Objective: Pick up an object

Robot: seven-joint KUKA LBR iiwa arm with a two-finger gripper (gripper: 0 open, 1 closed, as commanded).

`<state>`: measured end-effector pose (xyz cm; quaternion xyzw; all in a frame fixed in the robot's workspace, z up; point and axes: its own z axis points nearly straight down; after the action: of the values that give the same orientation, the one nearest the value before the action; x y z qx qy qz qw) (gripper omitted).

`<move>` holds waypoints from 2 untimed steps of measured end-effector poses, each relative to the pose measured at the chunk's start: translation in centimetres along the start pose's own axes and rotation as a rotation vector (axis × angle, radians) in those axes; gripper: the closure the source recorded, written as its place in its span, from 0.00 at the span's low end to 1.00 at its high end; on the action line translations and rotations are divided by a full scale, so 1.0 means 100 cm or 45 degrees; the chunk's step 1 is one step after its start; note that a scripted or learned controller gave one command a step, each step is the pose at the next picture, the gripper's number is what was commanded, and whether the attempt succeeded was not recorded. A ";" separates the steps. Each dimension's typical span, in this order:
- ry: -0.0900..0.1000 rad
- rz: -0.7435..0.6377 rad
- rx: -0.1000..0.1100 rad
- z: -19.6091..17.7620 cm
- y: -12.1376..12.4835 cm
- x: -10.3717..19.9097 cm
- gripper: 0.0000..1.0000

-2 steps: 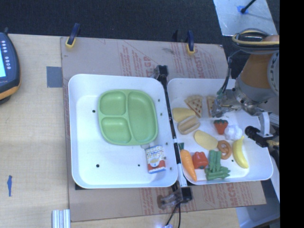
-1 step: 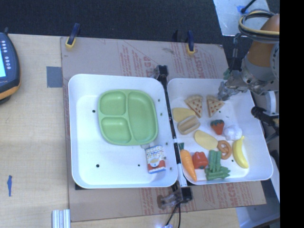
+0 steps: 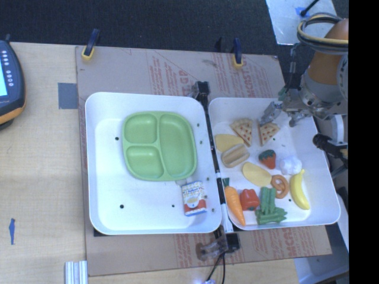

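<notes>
My gripper point(image 3: 282, 116) hangs over the far edge of the right bin point(image 3: 323, 158), fingers spread open with nothing between them. Just in front of its left finger lies a triangular toast piece point(image 3: 267, 132), with a second one point(image 3: 243, 130) to its left. The same bin holds a yellow cheese slice point(image 3: 227, 142), a hot dog bun point(image 3: 235, 155), a strawberry point(image 3: 267, 158), a white lump point(image 3: 290, 165), a banana point(image 3: 300, 189), a pretzel point(image 3: 279, 185), a carrot point(image 3: 234, 205), a red pepper point(image 3: 249, 199) and green beans point(image 3: 269, 209).
The left bin point(image 3: 103, 170) holds a green divided plate point(image 3: 160, 145) and a small carton point(image 3: 193, 197) near its front right corner. A black clip point(image 3: 202, 90) sits between the bins at the back. A handheld controller point(image 3: 9, 81) lies at the far left.
</notes>
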<state>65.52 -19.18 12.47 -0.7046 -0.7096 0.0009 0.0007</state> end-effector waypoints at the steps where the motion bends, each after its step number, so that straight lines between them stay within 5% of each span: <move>1: 0.004 0.006 0.014 0.036 -0.074 0.019 0.00; 2: 0.000 0.001 0.003 0.022 -0.070 0.018 1.00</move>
<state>58.52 -17.47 10.27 -0.7050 -0.7092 0.0018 0.0016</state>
